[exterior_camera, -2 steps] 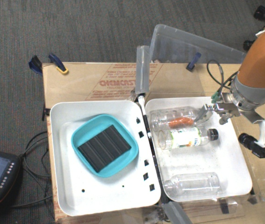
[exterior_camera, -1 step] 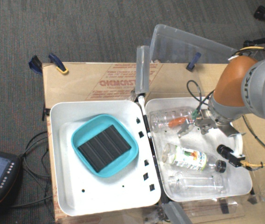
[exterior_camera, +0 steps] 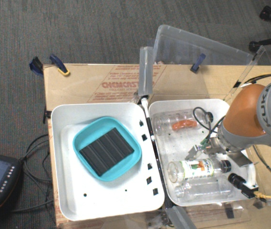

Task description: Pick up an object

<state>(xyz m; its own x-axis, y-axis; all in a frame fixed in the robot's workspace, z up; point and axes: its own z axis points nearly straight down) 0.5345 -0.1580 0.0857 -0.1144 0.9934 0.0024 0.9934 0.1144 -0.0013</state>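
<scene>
Tool (exterior_camera: 198, 149) hovers over clear cylindrical green-labelled bottle (exterior_camera: 195, 169) in glossy white bin (exterior_camera: 160, 142).

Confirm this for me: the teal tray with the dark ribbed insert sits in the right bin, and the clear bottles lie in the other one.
Wrong on the bins. The camera view shows the teal tray with its dark ribbed insert in the left bin; the clear bottles lie in the right bin.

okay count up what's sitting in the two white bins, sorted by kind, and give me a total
Clear plastic bottles: 3, all in the right bin: one holding something orange, one with a white and green label, one plain along the near wall.
Teal square plastic trays: 1, with a dark ribbed insert, in the left bin.
Total: 4
</scene>
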